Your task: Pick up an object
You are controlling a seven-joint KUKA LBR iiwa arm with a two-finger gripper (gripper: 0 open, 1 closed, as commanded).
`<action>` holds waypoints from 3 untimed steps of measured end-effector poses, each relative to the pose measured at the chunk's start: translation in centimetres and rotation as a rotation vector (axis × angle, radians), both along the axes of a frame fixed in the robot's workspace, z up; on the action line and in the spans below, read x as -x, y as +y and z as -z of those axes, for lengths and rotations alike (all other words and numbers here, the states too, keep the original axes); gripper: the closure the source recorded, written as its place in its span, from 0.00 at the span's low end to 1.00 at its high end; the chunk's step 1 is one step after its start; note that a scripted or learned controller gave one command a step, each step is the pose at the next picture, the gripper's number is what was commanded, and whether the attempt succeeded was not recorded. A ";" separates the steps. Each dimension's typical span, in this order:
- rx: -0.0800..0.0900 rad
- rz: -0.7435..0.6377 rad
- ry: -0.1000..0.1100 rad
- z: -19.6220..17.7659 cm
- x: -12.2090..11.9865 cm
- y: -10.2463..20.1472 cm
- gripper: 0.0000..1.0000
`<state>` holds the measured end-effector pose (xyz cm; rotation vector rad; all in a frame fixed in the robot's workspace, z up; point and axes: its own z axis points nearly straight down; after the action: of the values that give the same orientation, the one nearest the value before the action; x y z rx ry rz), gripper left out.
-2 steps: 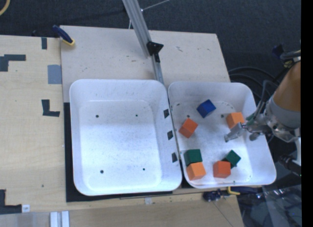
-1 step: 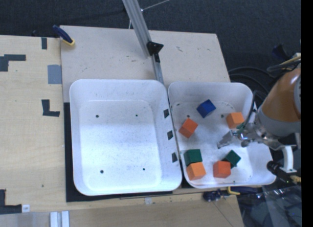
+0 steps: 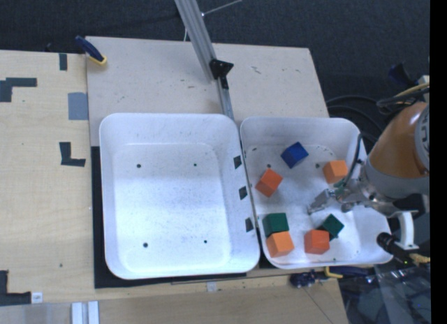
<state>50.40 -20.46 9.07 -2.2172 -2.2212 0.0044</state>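
The right bin [image 3: 307,126] holds several small blocks. A blue cube [image 3: 295,153] lies near its far side, with an orange cube [image 3: 269,181] to its left and another orange cube [image 3: 335,170] to its right. Near the front sit a green cube [image 3: 276,223], an orange cube [image 3: 280,243] touching it, a red-orange cube [image 3: 317,241] and a dark green block [image 3: 332,225]. My gripper [image 3: 331,202] hangs low over the bin's right half, between the right orange cube and the dark green block. It is open, with bare bin floor between its fingers.
The left bin [image 3: 112,176] stands beside the right one, their rims touching. A slanted metal rail [image 3: 199,29] runs from the top down to the bins' shared edge. The arm's orange band [image 3: 401,144] overhangs the right rim.
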 end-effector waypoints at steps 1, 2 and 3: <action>-0.001 -0.001 0.000 -1.0 0.0 0.0 1.00; 0.001 0.000 -0.007 -5.4 -0.7 0.3 1.00; 0.002 -0.001 -0.009 -11.2 -1.8 0.4 1.00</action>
<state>52.20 -20.06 20.23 -2.2220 -2.2281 -0.0031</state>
